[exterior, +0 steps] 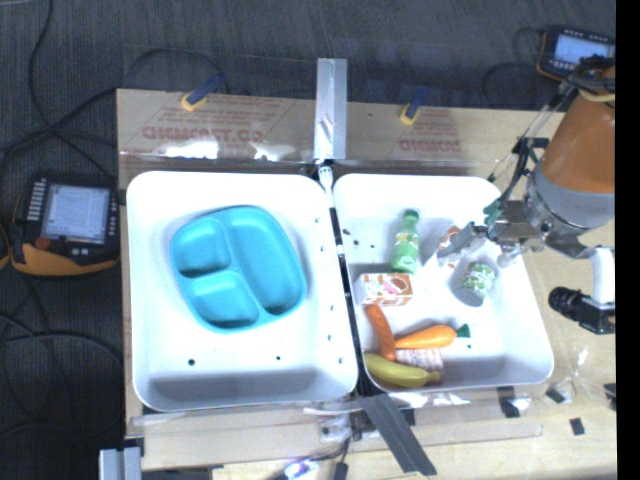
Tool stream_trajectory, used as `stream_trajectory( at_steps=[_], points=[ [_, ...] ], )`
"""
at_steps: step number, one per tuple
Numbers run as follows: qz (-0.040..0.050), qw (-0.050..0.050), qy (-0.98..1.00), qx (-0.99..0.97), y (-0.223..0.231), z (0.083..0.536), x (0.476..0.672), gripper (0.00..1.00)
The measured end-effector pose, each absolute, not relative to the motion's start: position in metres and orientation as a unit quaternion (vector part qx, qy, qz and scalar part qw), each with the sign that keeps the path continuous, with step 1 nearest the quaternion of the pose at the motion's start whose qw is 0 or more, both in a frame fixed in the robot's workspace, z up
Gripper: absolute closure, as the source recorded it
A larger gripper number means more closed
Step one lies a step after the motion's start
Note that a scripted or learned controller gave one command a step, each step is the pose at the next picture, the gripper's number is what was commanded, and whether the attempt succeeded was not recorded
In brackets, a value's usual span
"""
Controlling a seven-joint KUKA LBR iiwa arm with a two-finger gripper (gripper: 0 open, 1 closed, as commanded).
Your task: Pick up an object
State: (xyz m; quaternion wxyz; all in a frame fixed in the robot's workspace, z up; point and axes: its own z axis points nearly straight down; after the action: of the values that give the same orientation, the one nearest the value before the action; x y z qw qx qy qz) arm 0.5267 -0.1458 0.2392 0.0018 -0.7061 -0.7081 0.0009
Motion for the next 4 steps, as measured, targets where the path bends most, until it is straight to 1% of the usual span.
stream_trajectory(
  at_steps=[1,2,3,4],
  points=[
    [0.0017,0.001,-0.713,-0.701,-0.177,0.165,0.572,0.0],
    [-0.0015,-0.005,-0.723,-0.691,-0.154,0.125,0.624,0.0],
    [-0.0137,-0.024,-0.698,-0.716,-0.184,0.111,0.648,0.0],
    [-0.0007,-0.003,-0.734,-0.68,-0.202,0.088,0.638,0.0]
  ],
)
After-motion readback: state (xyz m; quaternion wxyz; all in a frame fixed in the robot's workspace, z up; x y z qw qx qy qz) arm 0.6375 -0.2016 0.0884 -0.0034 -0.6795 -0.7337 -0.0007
